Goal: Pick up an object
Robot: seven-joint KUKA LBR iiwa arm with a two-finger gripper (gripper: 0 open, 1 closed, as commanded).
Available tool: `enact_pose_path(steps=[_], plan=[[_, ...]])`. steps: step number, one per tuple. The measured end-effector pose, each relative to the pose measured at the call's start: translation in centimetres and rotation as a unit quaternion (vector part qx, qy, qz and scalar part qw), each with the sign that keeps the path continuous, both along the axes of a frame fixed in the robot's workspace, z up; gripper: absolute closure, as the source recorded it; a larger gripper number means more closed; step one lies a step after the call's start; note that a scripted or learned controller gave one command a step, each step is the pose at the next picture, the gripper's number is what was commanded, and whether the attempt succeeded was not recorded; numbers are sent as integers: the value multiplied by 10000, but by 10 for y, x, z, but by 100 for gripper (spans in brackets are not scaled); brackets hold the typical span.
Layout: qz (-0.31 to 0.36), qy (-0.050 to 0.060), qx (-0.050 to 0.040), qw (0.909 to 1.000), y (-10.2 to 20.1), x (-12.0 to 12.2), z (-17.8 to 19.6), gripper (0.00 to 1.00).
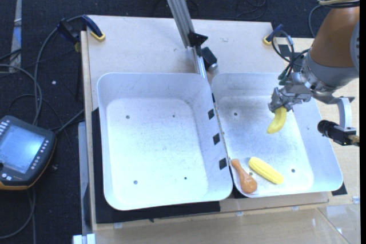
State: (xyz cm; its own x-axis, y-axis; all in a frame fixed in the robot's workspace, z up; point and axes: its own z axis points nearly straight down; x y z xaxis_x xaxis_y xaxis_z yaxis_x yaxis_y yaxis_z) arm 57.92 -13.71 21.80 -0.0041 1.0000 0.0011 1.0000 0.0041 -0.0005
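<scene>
Banana (278, 121) hangs from the gripper (282, 104), pinched at its top end, above the right bin (320, 148).
Lift appears underway; next call is a steady rise toward 12 o'clock without losing the fruit.

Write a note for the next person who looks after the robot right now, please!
Gripper: over the right white plastic bin, with the small yellow plastic banana hanging from between its fingers, clear of the bin floor.
Other things: the yellow plastic corn cob and the orange plastic carrot lie close together at the right bin's near edge. The left white plastic bin sits beside it.
Done: the banana looks picked up.
Left: check the grip is firm; only the banana's top end sits in the fingers, so it may slip.
</scene>
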Motion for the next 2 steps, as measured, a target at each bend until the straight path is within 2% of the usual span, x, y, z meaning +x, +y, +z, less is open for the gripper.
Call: enact_pose_path(steps=[2], plan=[[3, -1, 1, 10000, 99, 1, -12, 100]])
